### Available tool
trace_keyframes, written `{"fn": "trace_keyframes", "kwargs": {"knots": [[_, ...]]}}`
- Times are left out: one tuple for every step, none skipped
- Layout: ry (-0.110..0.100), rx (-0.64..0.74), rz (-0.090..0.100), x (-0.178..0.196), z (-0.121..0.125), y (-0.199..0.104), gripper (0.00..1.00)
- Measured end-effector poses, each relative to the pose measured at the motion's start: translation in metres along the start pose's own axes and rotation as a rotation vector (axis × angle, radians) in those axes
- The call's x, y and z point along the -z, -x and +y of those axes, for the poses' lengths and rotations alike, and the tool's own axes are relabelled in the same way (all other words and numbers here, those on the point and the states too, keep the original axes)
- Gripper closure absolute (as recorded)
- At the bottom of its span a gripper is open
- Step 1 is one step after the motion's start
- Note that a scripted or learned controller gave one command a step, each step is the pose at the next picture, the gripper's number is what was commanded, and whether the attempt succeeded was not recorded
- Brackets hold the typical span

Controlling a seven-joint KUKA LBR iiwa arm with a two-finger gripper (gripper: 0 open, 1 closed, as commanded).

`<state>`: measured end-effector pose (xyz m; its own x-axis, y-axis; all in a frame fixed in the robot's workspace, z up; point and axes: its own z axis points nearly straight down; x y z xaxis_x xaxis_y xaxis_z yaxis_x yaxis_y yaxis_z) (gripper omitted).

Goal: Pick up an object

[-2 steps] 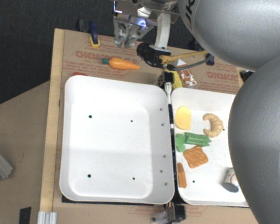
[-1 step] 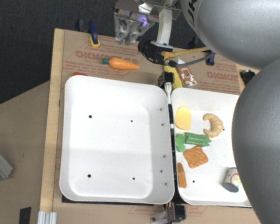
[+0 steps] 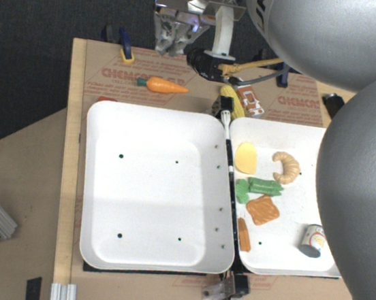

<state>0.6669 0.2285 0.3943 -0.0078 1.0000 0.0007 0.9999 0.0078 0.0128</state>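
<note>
Grey and bulky, the arm [image 3: 362, 79] sweeps in from the right and fills the upper right corner, its wrist reaching across the far edge of the bench. The gripper [image 3: 173, 40] hangs at the top, beyond the far rim of the left bin [image 3: 148, 189], pointing down over the cardboard sheet [image 3: 204, 79]; its fingers look slightly parted with nothing seen between them.

A toy carrot [image 3: 162, 85] lies on the cardboard just beyond the left bin's far rim, below and a little left of the gripper. Faint red lettering is printed on the cardboard near the carrot and again toward the right, too washed out to read with certainty. A small printed packet [image 3: 251, 103] sits beyond the left bin's far right corner, its writing too small to make out.

In the right bin [image 3: 297, 263], which touches the left bin's right side, lie a yellow piece [image 3: 246, 158], a croissant [image 3: 285, 167], a green piece [image 3: 260, 187], an orange-brown slab [image 3: 263, 209], a thin brown stick [image 3: 243, 234] close to the left bin's wall, and a small can [image 3: 312, 240] farthest from it.
</note>
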Motion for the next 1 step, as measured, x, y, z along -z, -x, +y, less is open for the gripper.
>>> {"fn": "trace_keyframes", "kwargs": {"knots": [[0.003, 0.001, 0.0, 0.0107, 0.0002, -0.001, 1.0]]}}
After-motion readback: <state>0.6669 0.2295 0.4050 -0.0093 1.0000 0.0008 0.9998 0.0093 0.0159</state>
